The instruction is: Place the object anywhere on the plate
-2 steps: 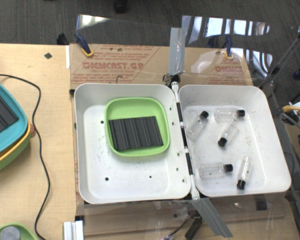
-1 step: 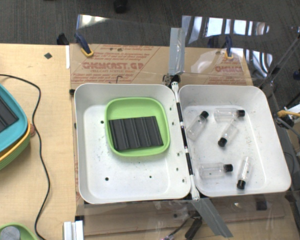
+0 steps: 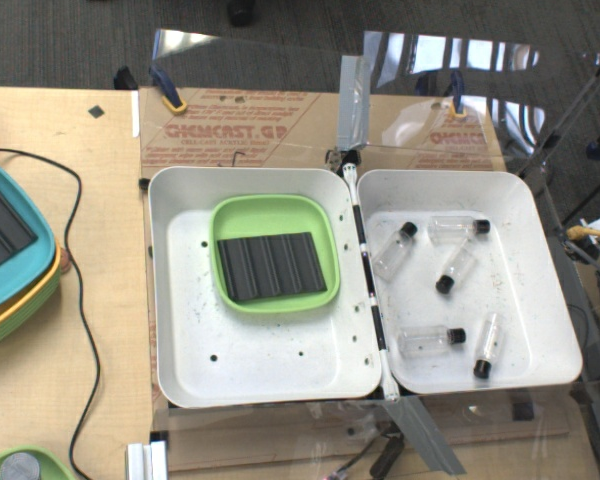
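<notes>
Five vials (image 3: 456,267) lie loose in the right bin (image 3: 525,203), apart enough to pick singly. The green plate (image 3: 273,216) sits in the left bin (image 3: 180,268), its ribbed mat up, ready to receive one. The gripper's state cannot be told.

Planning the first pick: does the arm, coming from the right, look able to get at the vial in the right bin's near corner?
Probably yes: that vial lies apart from the others, uncovered, though close to the bin's wall.

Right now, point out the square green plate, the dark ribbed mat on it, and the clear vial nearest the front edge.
green plate (image 3: 225,218), camera view, left rim
ribbed mat (image 3: 273,266), camera view, centre
clear vial (image 3: 487,345), camera view, glass body
</notes>
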You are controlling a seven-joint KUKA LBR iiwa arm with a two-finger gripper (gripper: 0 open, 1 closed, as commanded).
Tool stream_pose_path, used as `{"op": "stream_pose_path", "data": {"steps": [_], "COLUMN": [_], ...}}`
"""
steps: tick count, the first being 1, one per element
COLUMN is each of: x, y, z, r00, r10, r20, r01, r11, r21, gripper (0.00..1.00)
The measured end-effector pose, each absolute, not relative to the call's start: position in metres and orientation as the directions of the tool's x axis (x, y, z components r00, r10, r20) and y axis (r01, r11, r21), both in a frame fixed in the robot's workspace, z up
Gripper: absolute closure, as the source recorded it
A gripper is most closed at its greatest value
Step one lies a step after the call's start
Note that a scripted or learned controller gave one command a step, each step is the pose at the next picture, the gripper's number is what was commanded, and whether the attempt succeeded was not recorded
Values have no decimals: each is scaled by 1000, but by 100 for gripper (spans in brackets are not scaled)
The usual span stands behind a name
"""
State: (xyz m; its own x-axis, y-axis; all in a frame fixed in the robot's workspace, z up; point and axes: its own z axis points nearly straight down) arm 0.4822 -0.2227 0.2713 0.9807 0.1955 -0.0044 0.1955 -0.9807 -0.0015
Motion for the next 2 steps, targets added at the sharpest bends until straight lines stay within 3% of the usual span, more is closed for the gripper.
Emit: {"op": "stream_pose_path", "data": {"steps": [1,2], "x": [478,477], "y": [-223,-222], "z": [287,259], "r00": [980,980], "r10": [200,197], "r20": [-4,-6], "r01": [200,197], "r11": [-980,-980], "r21": [0,-2], "gripper": [0,0]}}
